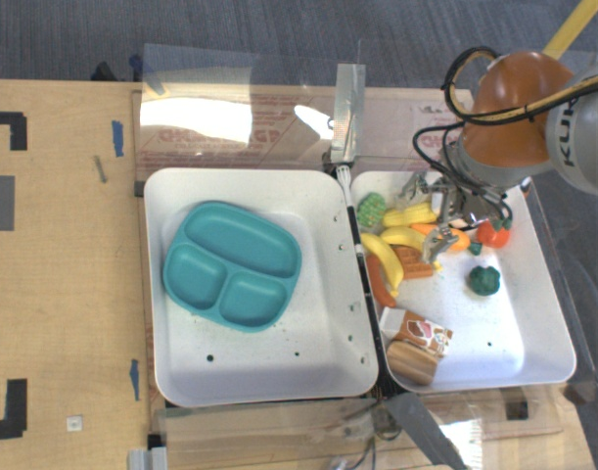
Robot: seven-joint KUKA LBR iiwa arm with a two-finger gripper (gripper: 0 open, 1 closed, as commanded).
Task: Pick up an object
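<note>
The right white bin [533,331] holds a heap of toy food at its upper left: yellow bananas [385,256], a light green piece [371,207], orange and red bits [488,232], a dark green broccoli-like piece [484,280] and a brown-and-white packet [417,347] near the front. My gripper [445,225] hangs from the orange-banded wrist, low over the heap near a yellow piece [408,217]. Its metal fingers [437,243] point down among the items. I cannot tell if anything sits between them.
The left white bin [181,360] carries a teal divided plate [232,264]. A metal divider post [345,116] stands at the back between the bins. Black cables [455,125] loop around the wrist. Bare bin floor lies right of the broccoli piece.
</note>
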